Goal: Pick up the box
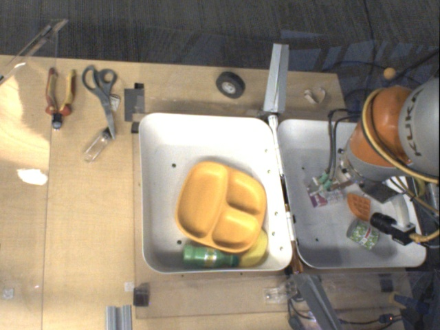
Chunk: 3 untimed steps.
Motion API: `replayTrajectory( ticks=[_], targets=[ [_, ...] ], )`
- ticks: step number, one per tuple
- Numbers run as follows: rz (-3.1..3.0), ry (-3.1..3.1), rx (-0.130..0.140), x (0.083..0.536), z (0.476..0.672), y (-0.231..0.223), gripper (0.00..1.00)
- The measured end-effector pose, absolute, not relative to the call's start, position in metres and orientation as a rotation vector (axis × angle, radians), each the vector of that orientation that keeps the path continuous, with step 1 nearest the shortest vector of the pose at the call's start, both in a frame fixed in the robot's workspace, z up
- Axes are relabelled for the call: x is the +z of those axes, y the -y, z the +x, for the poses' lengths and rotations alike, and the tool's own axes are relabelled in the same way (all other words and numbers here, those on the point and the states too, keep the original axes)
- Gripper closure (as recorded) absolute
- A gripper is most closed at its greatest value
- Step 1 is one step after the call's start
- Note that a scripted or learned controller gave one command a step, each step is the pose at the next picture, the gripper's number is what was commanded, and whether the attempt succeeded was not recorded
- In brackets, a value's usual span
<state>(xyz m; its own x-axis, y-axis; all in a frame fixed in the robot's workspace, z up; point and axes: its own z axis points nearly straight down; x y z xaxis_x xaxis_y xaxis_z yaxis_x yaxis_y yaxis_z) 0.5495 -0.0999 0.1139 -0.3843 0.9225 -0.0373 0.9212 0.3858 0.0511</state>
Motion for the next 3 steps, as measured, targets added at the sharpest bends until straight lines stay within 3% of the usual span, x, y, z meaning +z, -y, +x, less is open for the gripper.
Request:
replayTrajectory(
  ticks=[1,2,3],
  targets=[
    [1.709,-2.565,0.034,0.114,0.549,0.100,0.00],
    [1.804,-2.515,0.035,0.101,0.546,0.101,0.00],
    [1.798,-2.512,0.037,0.114,0.548,0.102,1.00]
  ],
)
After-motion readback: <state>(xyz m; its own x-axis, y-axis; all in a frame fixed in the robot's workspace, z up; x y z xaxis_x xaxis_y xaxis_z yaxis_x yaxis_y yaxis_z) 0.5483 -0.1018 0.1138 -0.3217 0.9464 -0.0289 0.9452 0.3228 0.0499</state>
